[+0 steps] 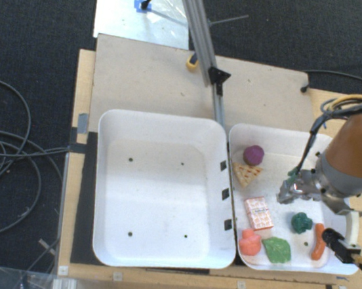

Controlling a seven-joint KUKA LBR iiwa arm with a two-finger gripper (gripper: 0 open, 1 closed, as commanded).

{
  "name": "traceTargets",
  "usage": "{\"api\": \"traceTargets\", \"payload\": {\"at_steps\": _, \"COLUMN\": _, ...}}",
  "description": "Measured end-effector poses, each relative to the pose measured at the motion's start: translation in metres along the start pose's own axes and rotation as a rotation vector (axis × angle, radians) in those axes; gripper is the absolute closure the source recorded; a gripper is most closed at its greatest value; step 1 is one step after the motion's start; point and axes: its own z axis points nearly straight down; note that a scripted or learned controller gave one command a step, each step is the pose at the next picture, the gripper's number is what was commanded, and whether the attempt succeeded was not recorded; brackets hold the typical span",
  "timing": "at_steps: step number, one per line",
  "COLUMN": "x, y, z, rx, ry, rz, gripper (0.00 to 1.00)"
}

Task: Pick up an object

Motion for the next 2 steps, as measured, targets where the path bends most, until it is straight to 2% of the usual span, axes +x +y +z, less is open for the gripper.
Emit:
{"api": "traceTargets", "payload": {"at_steps": 1, "x": -0.002, "y": 0.012, "z": -0.055, "rx": -0.002, "ry": -0.001, "rz": -0.002, "gripper": 1.0}}
{"api": "traceTargets", "payload": {"at_steps": 2, "x": -0.002, "y": 0.014, "z": -0.081, "rx": 0.001, "ry": 0.0, "rz": -0.002, "gripper": 1.0}}
